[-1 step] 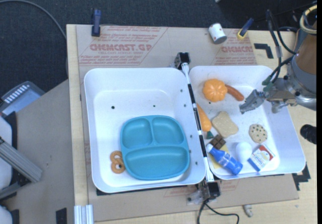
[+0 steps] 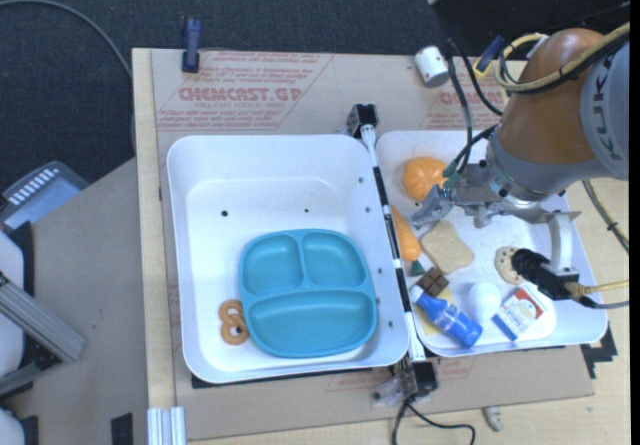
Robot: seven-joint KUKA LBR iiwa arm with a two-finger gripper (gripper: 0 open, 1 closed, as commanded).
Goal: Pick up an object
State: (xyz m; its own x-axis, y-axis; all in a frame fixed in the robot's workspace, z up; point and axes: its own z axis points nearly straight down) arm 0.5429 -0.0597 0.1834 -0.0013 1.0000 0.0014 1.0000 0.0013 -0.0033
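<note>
The end effector (image 2: 437, 205) hangs low over the right bin (image 2: 590, 333), close beside the divider between the two bins; whether its fingers are spread or closed cannot be told, and nothing is visibly gripped. Around it in that bin lie an orange ball (image 2: 424, 176) just behind it, a tan cracker-like slab (image 2: 447, 249) just in front, a small brown block (image 2: 433, 282), a blue bottle (image 2: 449, 321), and a red-and-white packet (image 2: 520, 315) farther out. The left bin (image 2: 200, 173) holds a blue divided plate (image 2: 308, 291) with a pretzel (image 2: 234, 322) touching its near-left edge.
</note>
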